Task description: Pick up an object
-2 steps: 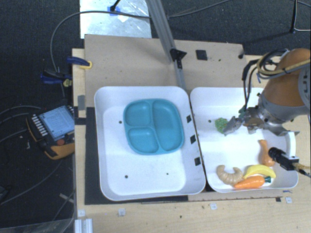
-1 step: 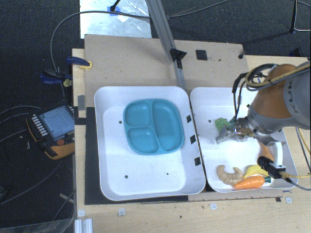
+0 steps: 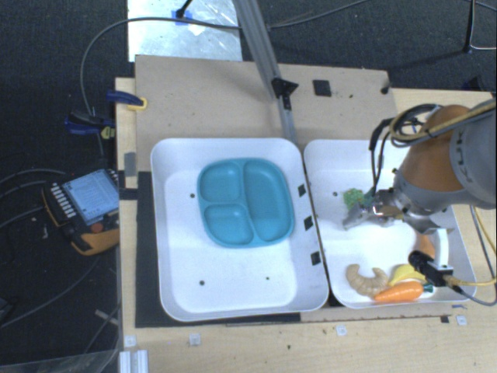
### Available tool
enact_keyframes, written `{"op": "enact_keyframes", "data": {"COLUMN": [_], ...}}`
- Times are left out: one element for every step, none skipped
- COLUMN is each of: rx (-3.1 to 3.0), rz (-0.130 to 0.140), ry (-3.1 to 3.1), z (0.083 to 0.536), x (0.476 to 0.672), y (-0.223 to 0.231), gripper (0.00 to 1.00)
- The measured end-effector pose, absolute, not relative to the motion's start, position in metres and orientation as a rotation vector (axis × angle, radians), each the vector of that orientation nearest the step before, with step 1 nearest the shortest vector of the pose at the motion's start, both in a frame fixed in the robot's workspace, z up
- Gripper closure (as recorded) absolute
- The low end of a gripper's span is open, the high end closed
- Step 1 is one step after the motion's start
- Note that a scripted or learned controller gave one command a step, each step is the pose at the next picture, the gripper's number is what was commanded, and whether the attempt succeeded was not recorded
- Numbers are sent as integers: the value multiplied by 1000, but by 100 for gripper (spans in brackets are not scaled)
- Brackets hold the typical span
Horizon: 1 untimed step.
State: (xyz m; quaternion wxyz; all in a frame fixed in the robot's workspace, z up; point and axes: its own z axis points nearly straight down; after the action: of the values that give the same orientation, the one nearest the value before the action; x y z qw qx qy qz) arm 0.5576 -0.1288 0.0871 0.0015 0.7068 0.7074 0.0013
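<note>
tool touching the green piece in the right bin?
Cannot tell. In the camera view the tool sits right against the green piece, their outlines meeting, but no clear contact or gap shows.

My arm point(image 3: 466, 142) comes in from three o'clock, grey at the outer link, with the orange band point(image 3: 432, 165) bulging just above my wrist. From there I bend down and toward nine o'clock, the wrist point(image 3: 411, 204) sitting low and tilted. My gripper point(image 3: 359, 214) points out toward nine o'clock, its grey fingers point(image 3: 356, 218) stretched ahead of the wrist at a shallow slant. Dark cables point(image 3: 382, 150) loop over my wrist at eleven o'clock.
</note>
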Motion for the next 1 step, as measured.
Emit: {"op": "enact_keyframes", "data": {"rx": [2213], "rz": [11], "ry": [2217], "z": [100], "x": [560], "y": [-129], "gripper": [100]}}
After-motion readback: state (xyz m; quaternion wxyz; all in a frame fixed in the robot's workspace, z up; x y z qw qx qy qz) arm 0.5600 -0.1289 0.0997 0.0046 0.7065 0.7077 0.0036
